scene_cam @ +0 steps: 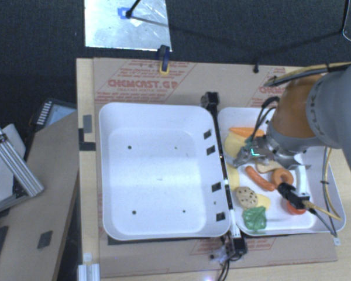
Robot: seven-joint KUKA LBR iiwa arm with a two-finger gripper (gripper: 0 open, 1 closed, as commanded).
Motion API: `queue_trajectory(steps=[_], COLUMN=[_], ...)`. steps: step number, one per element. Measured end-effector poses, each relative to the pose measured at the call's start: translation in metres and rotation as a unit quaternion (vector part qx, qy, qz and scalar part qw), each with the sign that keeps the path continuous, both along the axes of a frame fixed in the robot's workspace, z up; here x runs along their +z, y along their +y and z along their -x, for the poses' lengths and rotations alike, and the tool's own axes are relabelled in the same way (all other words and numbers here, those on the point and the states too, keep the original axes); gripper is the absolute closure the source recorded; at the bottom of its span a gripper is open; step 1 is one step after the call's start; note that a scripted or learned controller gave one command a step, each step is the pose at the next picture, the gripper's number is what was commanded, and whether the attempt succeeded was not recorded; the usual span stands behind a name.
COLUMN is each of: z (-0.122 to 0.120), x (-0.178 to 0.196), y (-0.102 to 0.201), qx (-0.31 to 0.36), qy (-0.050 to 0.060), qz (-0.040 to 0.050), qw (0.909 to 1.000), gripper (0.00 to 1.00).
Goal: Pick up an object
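In the camera view, two shallow white plastic bins sat side by side on a counter covered in brown cardboard with red lettering. The left white bin took up the middle of the frame. The right white bin lay at the centre right, and all the loose things were in it.

The grey arm with its orange band came in from the right edge and bent down over the upper half of the right bin. Its pincer was low over the bin floor, near the bin's left wall. Whether the pincer was open or closed, or had hold of anything, could not be told.

Just above the pincer in the frame lay an orange carrot-shaped toy, with a yellow rounded piece beside it toward the left wall. Just below the pincer a red-orange sausage-shaped toy slanted down to the right, and next to it on the right was a brown ring-shaped doughnut toy. Lower still, a round tan cookie with dark chips lay near the left wall, and a green leafy toy sat at the bin's lower edge. A small red piece lay to the right of the cookie, apart from it.

At the top of the frame a blue and yellow clamp gripped the cardboard's upper edge. A shiny silver sheet lay on the dark floor beyond.
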State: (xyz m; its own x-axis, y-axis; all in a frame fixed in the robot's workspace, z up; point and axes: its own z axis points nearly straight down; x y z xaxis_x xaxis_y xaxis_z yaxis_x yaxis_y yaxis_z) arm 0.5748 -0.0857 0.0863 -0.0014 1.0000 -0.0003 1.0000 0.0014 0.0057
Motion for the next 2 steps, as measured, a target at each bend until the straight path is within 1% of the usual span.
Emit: queue_trajectory(steps=[1, 2], z=[0.0, -0.09], x=[0.01, 0.193], y=[0.0, -0.025], qx=[0.0, 0.002], qy=[-0.001, -0.009], qz=[0.0003, 0.0029], qw=[1.0, 1.0], gripper=[1.0, 1.0])
